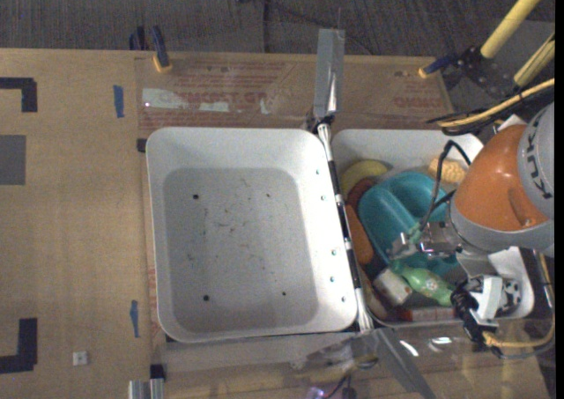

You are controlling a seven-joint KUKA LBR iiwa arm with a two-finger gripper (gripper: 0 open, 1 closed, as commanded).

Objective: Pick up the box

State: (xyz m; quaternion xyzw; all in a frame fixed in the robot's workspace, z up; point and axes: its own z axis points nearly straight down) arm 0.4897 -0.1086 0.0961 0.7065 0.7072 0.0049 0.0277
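A small pale box (392, 285) lies near the front of the right bin (401, 138), beside a green bottle (429, 284). My gripper (425, 244) hangs over the bin's middle, just above and to the right of the box, over the edge of a teal bowl (397, 206). The grey arm with its orange band (495, 188) comes in from the right and hides the bin's right part. Nothing can be seen in the gripper's grasp.
The right bin also holds a yellow round thing (366, 173), an orange item (361, 247) along its left wall and a white object (507, 291) at the right. The left bin (167, 212) stands beside it. Cables and a yellow pole (520, 10) lie at the back right.
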